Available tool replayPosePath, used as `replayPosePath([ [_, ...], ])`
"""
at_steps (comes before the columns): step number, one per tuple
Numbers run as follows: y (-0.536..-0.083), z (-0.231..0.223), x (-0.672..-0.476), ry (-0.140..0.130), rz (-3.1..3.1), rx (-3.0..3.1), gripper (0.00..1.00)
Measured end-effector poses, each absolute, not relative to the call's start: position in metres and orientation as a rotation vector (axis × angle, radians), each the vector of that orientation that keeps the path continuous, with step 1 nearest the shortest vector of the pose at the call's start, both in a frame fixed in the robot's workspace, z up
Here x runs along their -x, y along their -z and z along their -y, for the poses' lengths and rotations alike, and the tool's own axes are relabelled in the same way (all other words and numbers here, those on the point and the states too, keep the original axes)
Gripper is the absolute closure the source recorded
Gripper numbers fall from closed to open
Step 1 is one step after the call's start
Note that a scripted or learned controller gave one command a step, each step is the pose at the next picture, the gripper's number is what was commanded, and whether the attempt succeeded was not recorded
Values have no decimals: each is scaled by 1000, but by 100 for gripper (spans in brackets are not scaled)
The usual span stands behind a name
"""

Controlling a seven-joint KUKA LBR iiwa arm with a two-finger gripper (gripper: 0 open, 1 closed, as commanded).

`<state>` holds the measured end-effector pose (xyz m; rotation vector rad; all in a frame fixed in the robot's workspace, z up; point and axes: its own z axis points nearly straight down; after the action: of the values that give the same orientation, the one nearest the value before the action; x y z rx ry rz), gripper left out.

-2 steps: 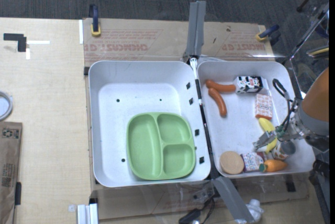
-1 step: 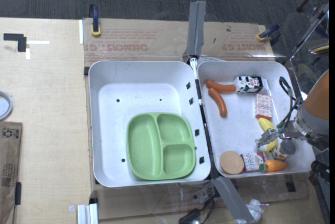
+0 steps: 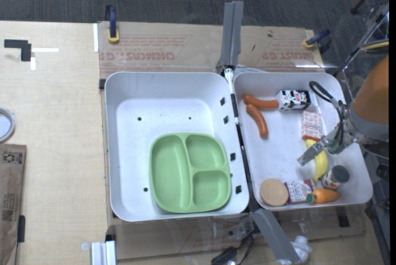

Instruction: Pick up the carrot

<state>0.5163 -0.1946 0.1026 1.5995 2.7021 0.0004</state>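
The carrot (image 3: 326, 195) is a short orange piece lying in the front right corner of the right bin (image 3: 281, 134), next to a small red-and-white packet (image 3: 299, 191). My gripper (image 3: 310, 155) hangs over the right side of that bin, above a yellow banana (image 3: 321, 165). It is a little behind and to the left of the carrot, apart from it. Nothing of the carrot is between the gripper's tips.
The right bin also holds two orange-red sausages (image 3: 258, 119), a small milk carton (image 3: 293, 99), a flat snack packet (image 3: 311, 124), a round cookie (image 3: 274, 192) and a can (image 3: 338, 176). A green divided plate (image 3: 190, 172) lies in the left bin (image 3: 124, 134).
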Motion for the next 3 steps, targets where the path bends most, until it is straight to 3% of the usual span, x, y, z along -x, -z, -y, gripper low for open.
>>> replayPosePath([
  [1, -98, 165, -484, -2, -3006, -843, 0],
  [2, -106, 164, -483, -7, -3011, -847, 100],
  [3, -133, 176, -479, -1, -3049, -745, 100],
])
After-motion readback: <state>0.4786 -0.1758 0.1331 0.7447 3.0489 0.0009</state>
